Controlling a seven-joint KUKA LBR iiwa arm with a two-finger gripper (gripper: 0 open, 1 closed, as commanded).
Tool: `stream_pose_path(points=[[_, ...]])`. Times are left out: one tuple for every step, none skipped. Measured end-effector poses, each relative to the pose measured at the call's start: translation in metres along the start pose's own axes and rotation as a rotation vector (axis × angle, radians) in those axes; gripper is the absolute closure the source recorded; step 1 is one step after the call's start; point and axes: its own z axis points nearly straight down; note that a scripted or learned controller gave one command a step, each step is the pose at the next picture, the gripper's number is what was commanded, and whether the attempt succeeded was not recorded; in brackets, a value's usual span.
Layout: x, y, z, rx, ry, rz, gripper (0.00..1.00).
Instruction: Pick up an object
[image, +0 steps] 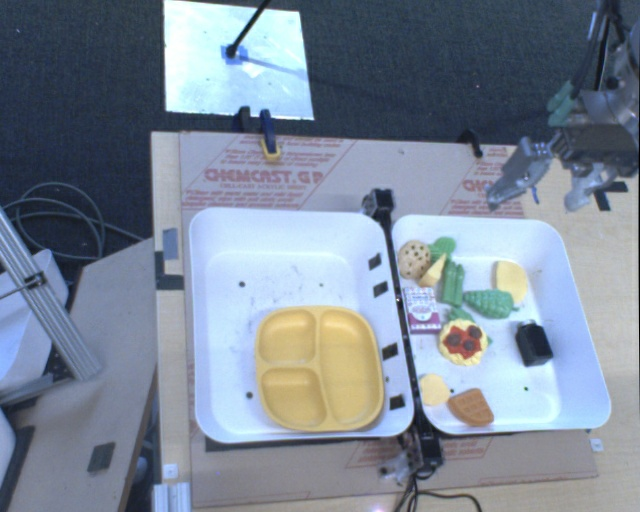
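Note:
My gripper (551, 188) hangs above the bench's far right corner, beyond the back rim of the right bin (575, 262). Its two fingers are spread apart and hold nothing. The right bin holds several toy foods: a cookie (412, 259), a cheese wedge (434, 271), green pickles (452, 281), a green leafy piece (489, 302), a pale yellow round (511, 281), a small pizza (463, 342), a purple and white carton (423, 310), a black block (533, 343), a yellow disc (434, 389) and a brown toast slice (470, 407).
The left bin (225, 260) holds a yellow divided plate (320, 367). A black hinge strip (392, 300) runs between the bins. A yellow clamp (268, 138) sits at the bench's back edge, with a metal sheet (238, 60) behind it.

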Motion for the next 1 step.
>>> stream_pose_path(points=[[-0.0038, 0.0004, -0.0054, 0.008, -0.002, 0.003, 1.00]])
